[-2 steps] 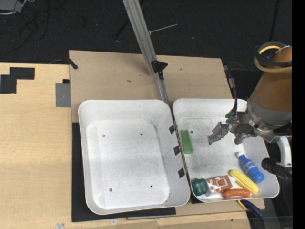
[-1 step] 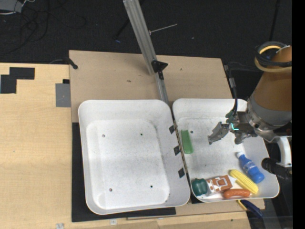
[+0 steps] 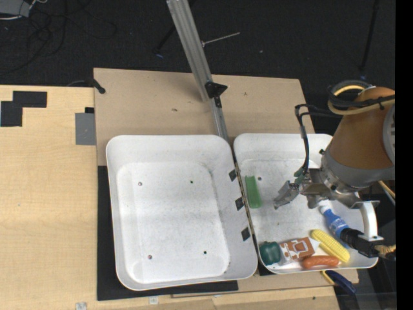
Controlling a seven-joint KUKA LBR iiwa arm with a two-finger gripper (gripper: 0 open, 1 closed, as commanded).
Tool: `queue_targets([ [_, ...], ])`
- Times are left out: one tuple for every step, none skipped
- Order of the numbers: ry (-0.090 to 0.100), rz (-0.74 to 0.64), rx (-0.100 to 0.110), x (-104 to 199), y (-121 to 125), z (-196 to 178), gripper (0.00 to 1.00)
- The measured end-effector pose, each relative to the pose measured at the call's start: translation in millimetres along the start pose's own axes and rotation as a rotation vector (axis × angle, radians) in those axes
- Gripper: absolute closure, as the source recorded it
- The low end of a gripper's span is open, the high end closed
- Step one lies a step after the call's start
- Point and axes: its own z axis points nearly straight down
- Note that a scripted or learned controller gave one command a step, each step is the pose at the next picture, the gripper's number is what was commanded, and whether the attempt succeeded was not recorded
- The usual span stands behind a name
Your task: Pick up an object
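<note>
The likeliest thing to pick is the green block (image 3: 252, 192), a narrow upright-lying bar in the right bin (image 3: 277, 148), close against the wall shared with the left bin (image 3: 169, 212), at about 9 o'clock from the gripper (image 3: 284, 197). It looks small, stiff and light, probably plastic or foam, so it should lift easily; the sensible hold is across its short width near the middle, though the bin wall just beside it leaves little room for a finger on that side.

The other candidates cluster at the bin's 5 o'clock corner: a toy corn cob (image 3: 330, 245), an orange sausage-shaped piece (image 3: 319, 261), a green-and-orange packet (image 3: 284, 251) and a blue-capped item (image 3: 335, 223). They lie touching one another, so would be harder to single out.

The arm (image 3: 359, 139) reaches in from 3 o'clock, wrist bent down, gripper low over the bin floor pointing toward 9 o'clock. Its fingers look slightly spread and pinch nothing.
</note>
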Motion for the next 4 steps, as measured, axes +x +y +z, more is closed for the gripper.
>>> queue_targets([
  [0.001,0.0,-0.001,7,-6,47,0.0],
  [0.0,0.001,-0.004,7,-7,100,0.0],
  [0.0,0.009,-0.004,5,-7,88,1.0],
  [-0.001,0.007,-0.011,1,-8,46,1.0],
])
